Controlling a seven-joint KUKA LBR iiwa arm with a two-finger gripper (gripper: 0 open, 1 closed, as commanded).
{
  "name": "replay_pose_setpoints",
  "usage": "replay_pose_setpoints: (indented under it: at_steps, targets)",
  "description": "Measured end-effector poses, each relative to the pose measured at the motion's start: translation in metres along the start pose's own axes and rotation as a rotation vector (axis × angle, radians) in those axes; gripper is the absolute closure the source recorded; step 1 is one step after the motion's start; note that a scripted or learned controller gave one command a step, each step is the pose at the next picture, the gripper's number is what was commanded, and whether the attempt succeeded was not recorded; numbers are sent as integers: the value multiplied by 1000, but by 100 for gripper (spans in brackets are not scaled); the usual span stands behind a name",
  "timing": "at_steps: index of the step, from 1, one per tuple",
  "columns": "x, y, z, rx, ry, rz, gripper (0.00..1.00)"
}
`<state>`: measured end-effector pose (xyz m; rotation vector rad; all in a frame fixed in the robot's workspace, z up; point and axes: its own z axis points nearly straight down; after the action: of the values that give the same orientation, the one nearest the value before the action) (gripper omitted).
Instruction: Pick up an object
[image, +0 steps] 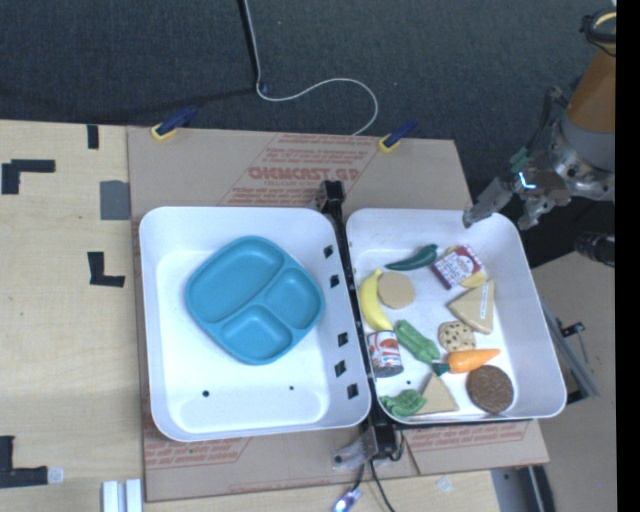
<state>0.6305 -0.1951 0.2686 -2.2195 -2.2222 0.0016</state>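
You see two shallow white plastic bins with rounded corners side by side on a cardboard sheet (290, 165). The left bin (170, 400) carries a glossy blue divided tray (254, 298) with three compartments, set near its centre. The right bin (535, 330) carries the toy food. A yellow banana (372, 302) curves along its left edge, beside a flat tan disc (396, 291). A dark green pepper (412, 258) and a red packet (456, 267) lie toward the far edge. An orange carrot (470, 359) and a round brown cookie (490, 388) lie near the front right corner. A small can (385, 353) stands at the left edge. The gripper (482, 208) hangs over the bin's far right corner, above the objects; how far its fingers are spread, you cannot tell.
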Motion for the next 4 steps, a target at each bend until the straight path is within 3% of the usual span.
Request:
replay_pose_setpoints:
  at_steps: [2, 3, 4]
  targets:
    - [93, -150, -17, 3, 3, -2, 0]
    - [149, -149, 91, 12, 4, -4, 0]
    - [146, -148, 75, 4, 1, 0, 100]
